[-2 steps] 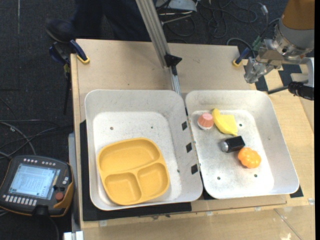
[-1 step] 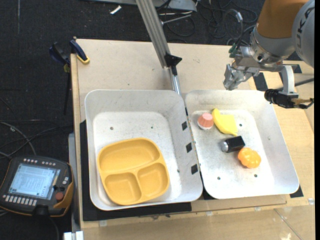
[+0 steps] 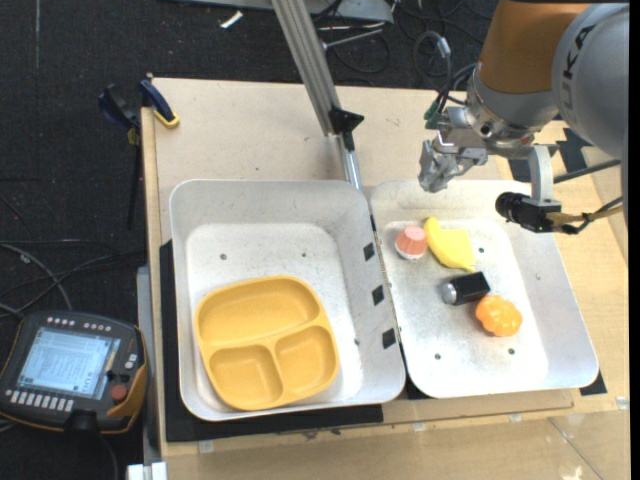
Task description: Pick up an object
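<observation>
The right bin (image 3: 555, 353) holds a yellow banana-shaped toy (image 3: 449, 245), a small pink cup-like object (image 3: 410, 242) just left of it, a black cylinder (image 3: 466, 288) and an orange fruit-shaped toy (image 3: 498, 315). My gripper (image 3: 436, 174) hangs above the far left corner of this bin, a short way behind the pink object and the banana. Nothing is seen between its fingers.
The left bin (image 3: 200, 218) holds a yellow divided tray (image 3: 265, 353). A slanted metal post (image 3: 312, 58) rises behind the bins. A teach pendant (image 3: 65, 368) lies at the lower left, off the bench.
</observation>
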Available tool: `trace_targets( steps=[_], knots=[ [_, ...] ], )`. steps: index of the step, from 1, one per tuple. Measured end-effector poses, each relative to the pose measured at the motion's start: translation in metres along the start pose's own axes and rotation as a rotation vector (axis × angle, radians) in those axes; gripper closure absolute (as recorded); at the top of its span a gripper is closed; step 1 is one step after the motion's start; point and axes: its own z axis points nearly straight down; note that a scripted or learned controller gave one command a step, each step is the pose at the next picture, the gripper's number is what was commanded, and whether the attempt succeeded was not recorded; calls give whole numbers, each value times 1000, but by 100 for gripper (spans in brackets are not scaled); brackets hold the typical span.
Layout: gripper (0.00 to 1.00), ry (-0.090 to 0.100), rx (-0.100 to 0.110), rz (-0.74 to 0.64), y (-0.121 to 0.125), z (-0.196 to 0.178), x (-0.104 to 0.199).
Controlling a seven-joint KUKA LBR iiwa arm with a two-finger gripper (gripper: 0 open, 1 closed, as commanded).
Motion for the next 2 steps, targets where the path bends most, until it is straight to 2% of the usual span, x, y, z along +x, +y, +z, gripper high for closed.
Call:
trace_targets(
  steps=[1, 2],
  knots=[
    [100, 1, -1, -2, -9, -1, 56],
    [100, 1, 0, -2, -15, 18, 112]
  ],
)
